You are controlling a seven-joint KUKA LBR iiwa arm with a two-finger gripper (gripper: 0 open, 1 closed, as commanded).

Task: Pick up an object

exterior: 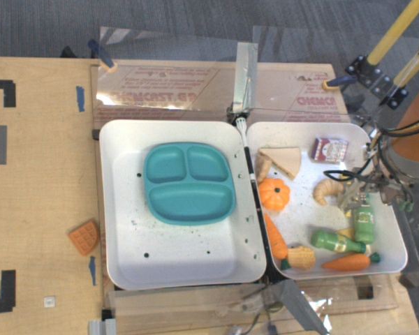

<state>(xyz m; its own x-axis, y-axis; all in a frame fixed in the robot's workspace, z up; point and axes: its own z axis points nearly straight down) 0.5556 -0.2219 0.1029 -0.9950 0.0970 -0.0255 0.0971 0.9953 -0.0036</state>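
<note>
Divided plate (188, 183) in left bin (119, 208); toy food in right bin (394, 257).

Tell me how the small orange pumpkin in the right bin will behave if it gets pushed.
The pumpkin looks round and squat, so it would probably roll or wobble rather than slide. It sits close to the bin wall, so it may jam there. Likely light, hollow plastic.

1. The arm (413, 128) showed an orange band at the view's right edge, with a grey section below it.
2. Thin dark cables (378, 160) looped down from the wrist toward the tool.
3. The gripper (356, 195) was a small cluster of grey and black metal parts.
4. Its finer details, such as screws or markings, were too small to tell.
</note>
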